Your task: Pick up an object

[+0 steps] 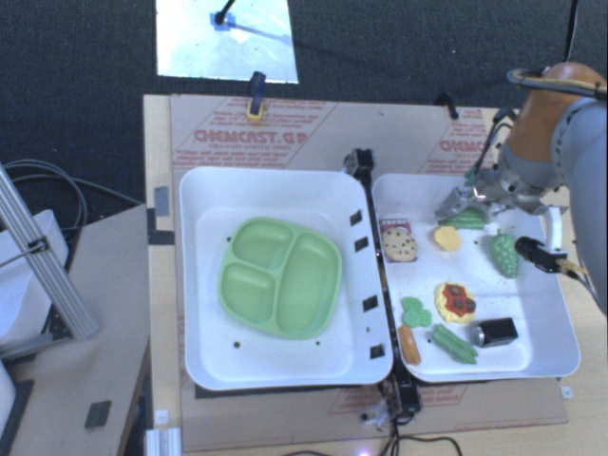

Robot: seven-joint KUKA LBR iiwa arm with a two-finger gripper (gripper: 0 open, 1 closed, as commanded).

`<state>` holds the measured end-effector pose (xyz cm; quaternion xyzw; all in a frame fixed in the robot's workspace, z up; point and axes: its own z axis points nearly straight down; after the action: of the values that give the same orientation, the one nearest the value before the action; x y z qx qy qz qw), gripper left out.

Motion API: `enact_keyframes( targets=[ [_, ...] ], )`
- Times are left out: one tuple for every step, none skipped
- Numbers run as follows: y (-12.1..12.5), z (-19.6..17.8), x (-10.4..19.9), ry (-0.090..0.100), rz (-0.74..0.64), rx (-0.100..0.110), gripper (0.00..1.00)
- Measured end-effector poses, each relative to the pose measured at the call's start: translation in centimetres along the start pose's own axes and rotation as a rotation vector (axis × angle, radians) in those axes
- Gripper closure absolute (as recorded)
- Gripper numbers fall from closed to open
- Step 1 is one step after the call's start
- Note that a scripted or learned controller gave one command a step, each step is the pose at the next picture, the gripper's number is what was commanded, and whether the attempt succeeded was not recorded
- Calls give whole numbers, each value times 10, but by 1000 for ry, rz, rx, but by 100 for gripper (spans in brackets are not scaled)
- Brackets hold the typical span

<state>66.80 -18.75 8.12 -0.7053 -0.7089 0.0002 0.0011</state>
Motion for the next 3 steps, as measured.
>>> enact_keyframes(
  targets=[
    [-39,-3,40,1,-1,-1,0],
    [-36,-15,38,-2,-1,-7,100],
    [-37,-14,38,-2,-1,-7,0]
  ],
)
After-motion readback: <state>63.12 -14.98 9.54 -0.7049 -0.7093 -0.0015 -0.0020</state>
